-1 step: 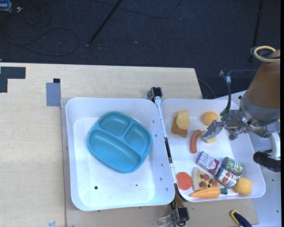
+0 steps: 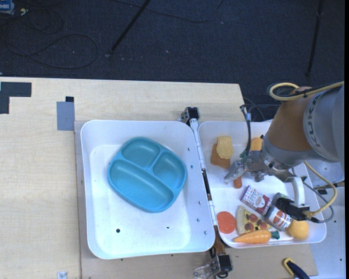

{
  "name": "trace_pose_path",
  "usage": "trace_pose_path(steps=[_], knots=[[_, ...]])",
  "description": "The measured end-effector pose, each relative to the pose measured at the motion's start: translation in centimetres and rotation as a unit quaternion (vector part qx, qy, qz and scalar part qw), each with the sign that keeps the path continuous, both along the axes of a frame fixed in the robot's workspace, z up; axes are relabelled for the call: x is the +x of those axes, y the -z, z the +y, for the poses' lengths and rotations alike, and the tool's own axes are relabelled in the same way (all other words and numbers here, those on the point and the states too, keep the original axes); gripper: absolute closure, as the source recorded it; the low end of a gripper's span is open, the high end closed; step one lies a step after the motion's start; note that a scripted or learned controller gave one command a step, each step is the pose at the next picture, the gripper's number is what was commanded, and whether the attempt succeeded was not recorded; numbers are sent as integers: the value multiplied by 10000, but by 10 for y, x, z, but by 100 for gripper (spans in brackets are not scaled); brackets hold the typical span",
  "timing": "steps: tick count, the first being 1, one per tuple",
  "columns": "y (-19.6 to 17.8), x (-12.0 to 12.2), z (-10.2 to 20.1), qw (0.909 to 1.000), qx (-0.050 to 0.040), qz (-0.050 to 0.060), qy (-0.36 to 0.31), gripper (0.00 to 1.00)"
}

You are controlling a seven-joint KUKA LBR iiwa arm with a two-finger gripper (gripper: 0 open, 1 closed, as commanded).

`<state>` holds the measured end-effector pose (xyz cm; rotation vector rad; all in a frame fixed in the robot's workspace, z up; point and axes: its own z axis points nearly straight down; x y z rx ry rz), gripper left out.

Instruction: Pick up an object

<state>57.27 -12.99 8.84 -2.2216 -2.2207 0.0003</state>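
Note:
My gripper is low in the right bin, near its left middle, with the grey arm and its orange band reaching in from the right. A small red piece lies just below the gripper tip. A yellow and brown block stands just up and left of it. Further toward the front lie a small printed box, a red disc, a pizza slice, a carrot, a bottle and a yellow fruit.
The left bin holds a blue divided plate. A hinge bar runs between the two bins. A small orange item sits beside the arm. Cables hang at the right bin's right side.

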Motion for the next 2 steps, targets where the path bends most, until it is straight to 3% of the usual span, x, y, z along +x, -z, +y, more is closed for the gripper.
trace_pose_path(steps=[1,2], knots=[[-10,0,0,10000,12,7,21,100],[-99,-3,59,10000,4,8,-6,100]])
